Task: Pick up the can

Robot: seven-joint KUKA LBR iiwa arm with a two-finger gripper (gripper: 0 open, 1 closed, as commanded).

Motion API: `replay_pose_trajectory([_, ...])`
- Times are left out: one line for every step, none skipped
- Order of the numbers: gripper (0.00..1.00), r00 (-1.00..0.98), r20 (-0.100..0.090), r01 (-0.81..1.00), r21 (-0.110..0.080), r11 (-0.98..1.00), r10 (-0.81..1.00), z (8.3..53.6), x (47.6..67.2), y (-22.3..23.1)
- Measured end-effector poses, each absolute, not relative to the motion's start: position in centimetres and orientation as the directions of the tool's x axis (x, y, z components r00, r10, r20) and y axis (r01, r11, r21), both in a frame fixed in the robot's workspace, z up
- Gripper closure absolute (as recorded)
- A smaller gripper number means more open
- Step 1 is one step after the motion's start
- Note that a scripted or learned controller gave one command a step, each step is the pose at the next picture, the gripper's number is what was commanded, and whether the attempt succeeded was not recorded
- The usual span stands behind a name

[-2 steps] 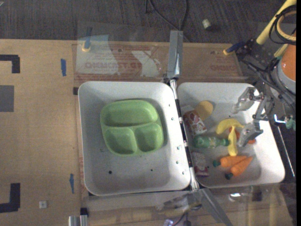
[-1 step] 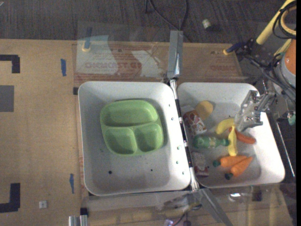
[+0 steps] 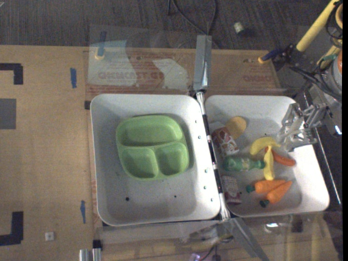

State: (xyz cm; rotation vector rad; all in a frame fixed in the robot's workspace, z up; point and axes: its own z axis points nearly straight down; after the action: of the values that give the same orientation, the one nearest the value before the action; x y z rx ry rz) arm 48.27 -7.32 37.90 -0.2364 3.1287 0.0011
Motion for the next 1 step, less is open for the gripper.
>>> replay_pose_trajectory([1.00, -0.989, -0.003, -0.146, 0.001, 0.989, -0.146, 43.52, 51.71, -5.75])
